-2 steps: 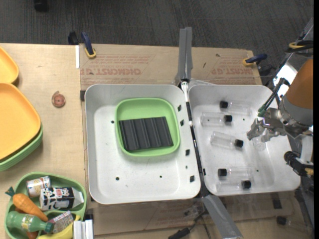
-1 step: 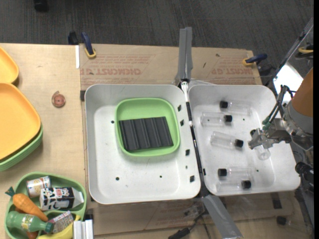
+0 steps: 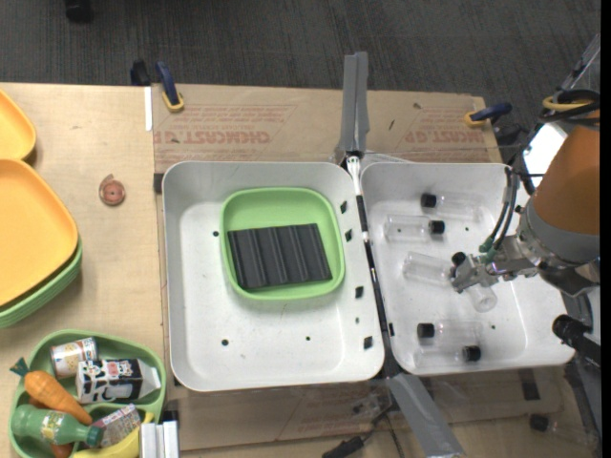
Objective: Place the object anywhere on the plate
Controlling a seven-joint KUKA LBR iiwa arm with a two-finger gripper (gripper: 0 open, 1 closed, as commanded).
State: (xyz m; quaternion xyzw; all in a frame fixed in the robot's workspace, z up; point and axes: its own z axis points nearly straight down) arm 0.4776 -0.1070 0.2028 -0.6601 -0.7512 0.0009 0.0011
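Note:
A square green plate (image 3: 280,201) lies in the left bin (image 3: 191,284) with a dark grey ribbed slab (image 3: 282,256) resting on it. Several clear tubes with black caps are scattered in the right bin (image 3: 401,351): one near the top (image 3: 412,227), one in the middle (image 3: 422,268), and one near the front (image 3: 449,331). My gripper (image 3: 466,276) hangs low over the middle of the right bin, at the right end of the middle tube and just above another clear tube (image 3: 483,300). Nothing shows clearly between its tips.
Stacked yellow plates (image 3: 29,237) lie on the bench at far left. A green bowl (image 3: 81,399) of toy food stands at the front left. Clamps (image 3: 170,92) hold the cardboard behind the bins. The arm's orange band (image 3: 578,194) looms over the right bin's right edge.

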